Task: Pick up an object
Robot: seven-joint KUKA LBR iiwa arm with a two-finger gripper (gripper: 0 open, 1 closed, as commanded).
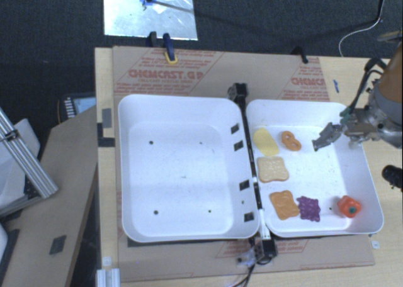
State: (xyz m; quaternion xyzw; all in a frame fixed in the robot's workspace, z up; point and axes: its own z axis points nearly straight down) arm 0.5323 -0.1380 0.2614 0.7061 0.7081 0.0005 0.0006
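The gripper [327, 136] hangs beside the pretzel [290, 141]; perhaps empty, its grip cannot be told. It could miss and nudge the pretzel.

Smooth, slightly glossy white plastic is seen in both bins [182, 172]; matt brown cardboard [208, 68] lies beneath; a shiny foil sheet [151, 2] lies beyond.

The bench [104, 172] carries a printed cardboard sheet [189, 72]; two white bins [182, 106] lie side by side on it
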